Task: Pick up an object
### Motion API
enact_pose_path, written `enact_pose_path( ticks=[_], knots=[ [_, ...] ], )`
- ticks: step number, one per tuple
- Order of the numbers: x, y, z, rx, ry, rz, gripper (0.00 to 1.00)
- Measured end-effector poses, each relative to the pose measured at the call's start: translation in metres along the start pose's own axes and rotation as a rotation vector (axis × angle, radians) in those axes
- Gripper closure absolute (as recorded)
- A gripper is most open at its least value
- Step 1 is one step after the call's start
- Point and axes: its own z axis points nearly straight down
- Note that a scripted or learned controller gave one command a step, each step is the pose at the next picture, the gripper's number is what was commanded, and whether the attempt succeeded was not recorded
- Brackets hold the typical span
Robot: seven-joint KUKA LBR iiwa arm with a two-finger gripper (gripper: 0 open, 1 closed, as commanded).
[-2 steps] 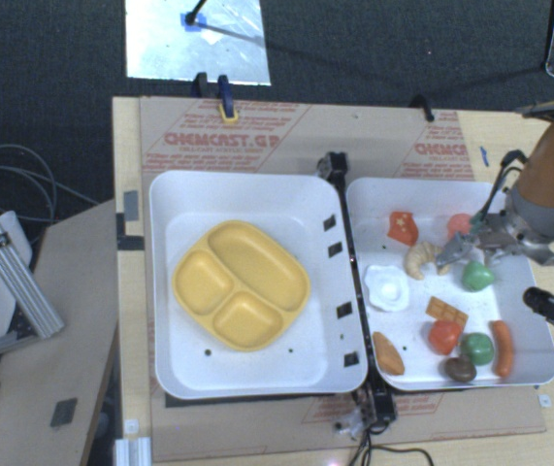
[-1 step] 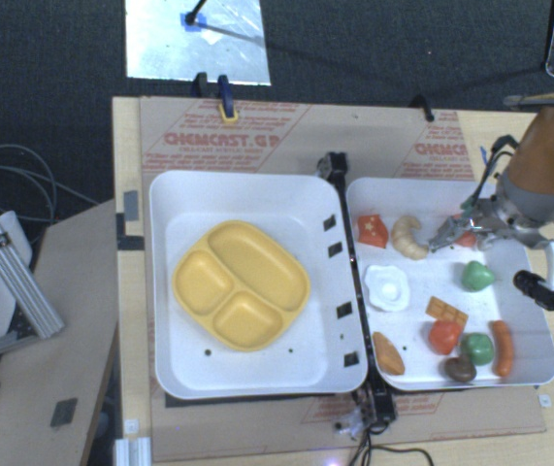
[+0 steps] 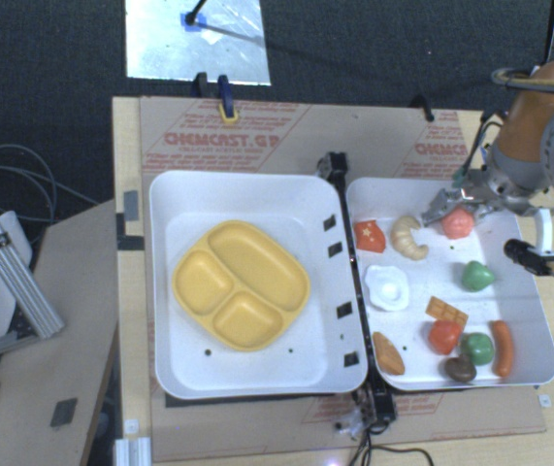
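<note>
My gripper (image 3: 465, 205) is low over the back of the right bin (image 3: 538, 304), at the end of the grey arm with the orange band (image 3: 538, 115). A pink-red fruit (image 3: 459, 224) lies directly beneath it, touching or nearly touching the gripper. To its left lie a cream croissant-shaped piece (image 3: 410, 238) and a red piece (image 3: 369, 236). The gripper's body hides the top of the fruit.
The right bin also holds a white piece (image 3: 386, 287), a green ball (image 3: 477, 276), an orange waffle (image 3: 446, 310), a red tomato (image 3: 443, 336), a carrot (image 3: 502, 346) and several more toys along its front. A yellow divided plate (image 3: 242, 283) fills the left bin (image 3: 179, 212).
</note>
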Motion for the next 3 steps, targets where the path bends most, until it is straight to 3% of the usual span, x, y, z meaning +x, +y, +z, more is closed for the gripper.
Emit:
enact_pose_path(
  ticks=[1,2,3],
  knots=[
    [-0.001,0.001,-0.012,-0.009,-0.004,-0.002,1.00],
    [0.051,0.001,-0.103,-0.011,-0.001,-0.004,1.00],
    [0.135,-0.010,-0.099,-0.001,0.002,-0.005,1.00]
  ],
)
